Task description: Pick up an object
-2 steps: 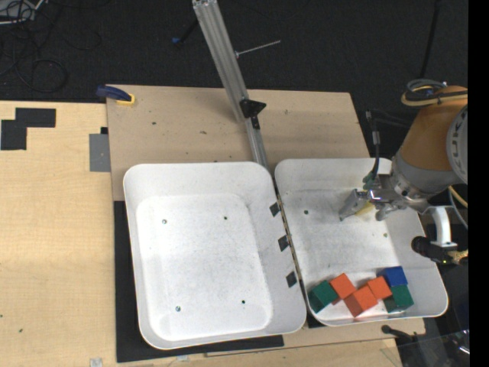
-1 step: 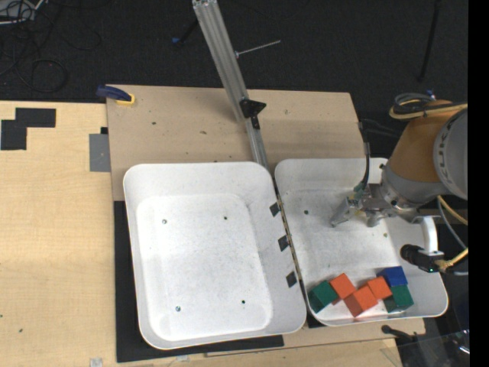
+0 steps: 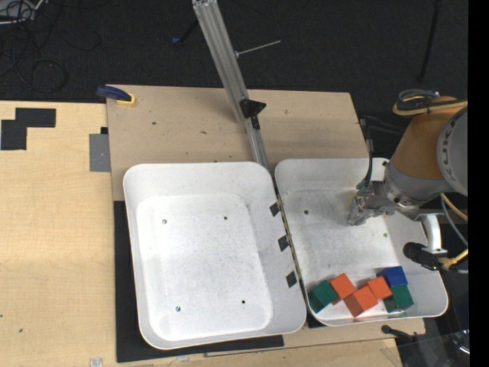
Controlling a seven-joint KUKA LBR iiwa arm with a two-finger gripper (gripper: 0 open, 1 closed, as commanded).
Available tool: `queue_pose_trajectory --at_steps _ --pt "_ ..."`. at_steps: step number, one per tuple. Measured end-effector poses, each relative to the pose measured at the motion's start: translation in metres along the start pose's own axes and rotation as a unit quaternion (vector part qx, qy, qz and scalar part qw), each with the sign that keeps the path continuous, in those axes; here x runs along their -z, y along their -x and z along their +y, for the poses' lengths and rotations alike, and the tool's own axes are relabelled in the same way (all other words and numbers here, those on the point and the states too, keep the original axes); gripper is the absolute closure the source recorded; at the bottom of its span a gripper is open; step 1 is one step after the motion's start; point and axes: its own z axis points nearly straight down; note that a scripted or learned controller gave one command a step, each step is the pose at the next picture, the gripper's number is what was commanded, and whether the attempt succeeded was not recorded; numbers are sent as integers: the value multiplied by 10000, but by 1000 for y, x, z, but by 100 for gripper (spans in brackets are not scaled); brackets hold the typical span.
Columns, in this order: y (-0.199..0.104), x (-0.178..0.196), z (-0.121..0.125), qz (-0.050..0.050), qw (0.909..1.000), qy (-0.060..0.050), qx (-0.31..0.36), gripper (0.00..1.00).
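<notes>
Taking the right bin (image 3: 336, 182) as the landmark and beginning well to its left and behind it: finding a small blue and yellow clamp (image 3: 114, 94) lying at the back corner of the wooden bench (image 3: 183, 125).

Moving on to the left bin (image 3: 131, 186), sitting just beside the right bin, rims touching along a seam and being held there by three black clips (image 3: 283, 243).

Passing a grey metal rail (image 3: 225, 60), leaning in from behind the right bin and slanting down towards the bin's back left corner.

Reaching the right bin itself and noting the blocks bunched along its front wall: a green block (image 3: 323, 294), then an orange block (image 3: 343, 285) touching it, a red-orange block (image 3: 361, 302), another orange one (image 3: 380, 287), a blue block (image 3: 394, 276) and a dark green block (image 3: 399, 300) nearest the bin's right front corner.

Ending at the gripper (image 3: 363, 209), hanging over the bare middle of the right bin towards its right wall, well apart from the blocks, with the grey and orange arm (image 3: 420, 155) coming in over the bin's right rim. Being too blurred and small for telling whether the claw is open or closed.
</notes>
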Motion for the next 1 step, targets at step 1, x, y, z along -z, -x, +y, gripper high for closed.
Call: queue_pose_trajectory --at_steps 1 --pt "4 63 2 -10 10000 24 15 100"
